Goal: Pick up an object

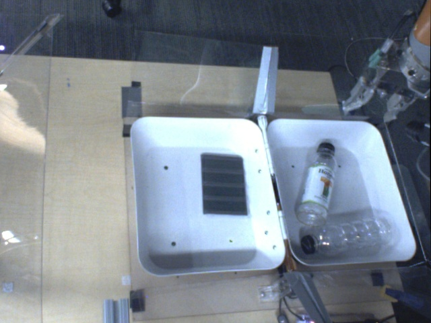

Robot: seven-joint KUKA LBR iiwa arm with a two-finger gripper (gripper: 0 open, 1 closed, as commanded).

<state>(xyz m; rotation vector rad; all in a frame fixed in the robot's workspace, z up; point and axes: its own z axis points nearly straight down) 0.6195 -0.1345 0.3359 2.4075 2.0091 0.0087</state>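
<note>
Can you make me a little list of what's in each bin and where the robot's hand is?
left bin: a dark ridged block lying flat near the middle
right bin: two bottles
labelled bottle: lying down, black cap toward the far side
clear bottle: lying along the near wall, black cap toward the left bin
bottles: close together, maybe touching
end effector: above the bench beyond the right bin's far right corner, holding nothing

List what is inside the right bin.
The right bin holds a labelled bottle with a dark cap and a clear ribbed bottle lying beside it. Their contents cannot be made out.
</note>
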